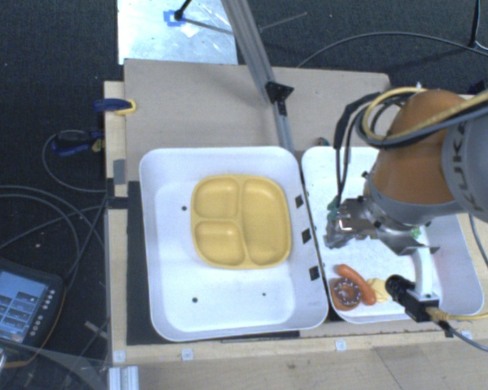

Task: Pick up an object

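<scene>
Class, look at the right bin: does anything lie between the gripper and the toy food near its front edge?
Nothing visible does. The gripper hangs just behind the hot dog and donut in the right bin, with bare white floor between them.

Both white bins point(163, 242) look like smooth, slightly glossy plastic. The yellow divided plate point(241, 221) has a matt plastic finish. The table point(187, 104) top resembles bare matt fibreboard. The arm's orange band point(415, 157) shines smooth and glossy.

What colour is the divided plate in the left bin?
Yellow; the divided plate shows in the camera view.
</scene>
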`<state>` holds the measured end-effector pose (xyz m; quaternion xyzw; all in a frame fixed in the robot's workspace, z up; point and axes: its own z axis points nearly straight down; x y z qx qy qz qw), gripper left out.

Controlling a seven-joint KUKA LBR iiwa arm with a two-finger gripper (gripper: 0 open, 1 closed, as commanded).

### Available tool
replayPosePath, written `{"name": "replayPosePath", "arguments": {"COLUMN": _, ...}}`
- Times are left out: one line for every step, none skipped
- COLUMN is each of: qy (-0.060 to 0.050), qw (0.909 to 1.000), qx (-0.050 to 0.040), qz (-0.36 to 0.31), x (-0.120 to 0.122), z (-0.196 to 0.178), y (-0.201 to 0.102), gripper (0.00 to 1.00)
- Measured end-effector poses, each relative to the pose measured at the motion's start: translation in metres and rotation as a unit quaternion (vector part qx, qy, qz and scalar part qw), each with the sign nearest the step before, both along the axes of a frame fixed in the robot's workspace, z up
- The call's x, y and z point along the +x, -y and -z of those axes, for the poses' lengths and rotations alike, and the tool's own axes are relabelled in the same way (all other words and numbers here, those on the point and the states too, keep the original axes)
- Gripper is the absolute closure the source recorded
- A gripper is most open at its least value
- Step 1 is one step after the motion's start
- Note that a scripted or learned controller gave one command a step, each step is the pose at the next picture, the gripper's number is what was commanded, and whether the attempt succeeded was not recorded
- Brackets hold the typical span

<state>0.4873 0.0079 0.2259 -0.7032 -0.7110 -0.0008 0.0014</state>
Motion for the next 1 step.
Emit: {"name": "replayPosePath", "arguments": {"qy": 0.0, "qw": 1.0, "qx": 0.0, "qz": 0.0, "x": -0.0007, "z": 0.0079, "y": -0.055, "gripper": 1.0}}
